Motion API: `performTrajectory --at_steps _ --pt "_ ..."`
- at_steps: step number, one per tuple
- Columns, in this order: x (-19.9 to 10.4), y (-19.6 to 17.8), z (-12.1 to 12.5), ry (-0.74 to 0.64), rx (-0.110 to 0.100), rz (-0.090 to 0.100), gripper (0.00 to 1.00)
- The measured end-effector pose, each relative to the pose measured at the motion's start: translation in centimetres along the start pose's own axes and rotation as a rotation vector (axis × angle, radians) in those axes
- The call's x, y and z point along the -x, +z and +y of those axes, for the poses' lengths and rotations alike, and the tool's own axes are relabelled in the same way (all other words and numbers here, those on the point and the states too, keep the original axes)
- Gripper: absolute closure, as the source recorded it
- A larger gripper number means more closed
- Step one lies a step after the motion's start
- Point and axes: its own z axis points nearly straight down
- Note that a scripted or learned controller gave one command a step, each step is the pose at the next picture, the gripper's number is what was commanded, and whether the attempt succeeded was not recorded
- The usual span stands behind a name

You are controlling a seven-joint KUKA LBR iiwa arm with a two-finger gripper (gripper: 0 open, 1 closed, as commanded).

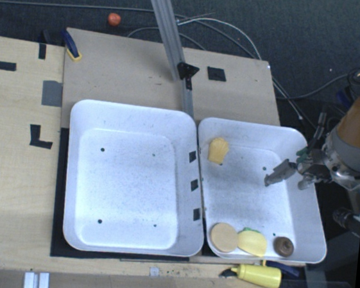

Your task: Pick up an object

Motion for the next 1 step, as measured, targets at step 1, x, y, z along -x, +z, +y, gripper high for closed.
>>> performTrajectory --at_steps 1 --pt "-0.03 -1.0 0.02 -0.001 0.0 0.0 1.0"
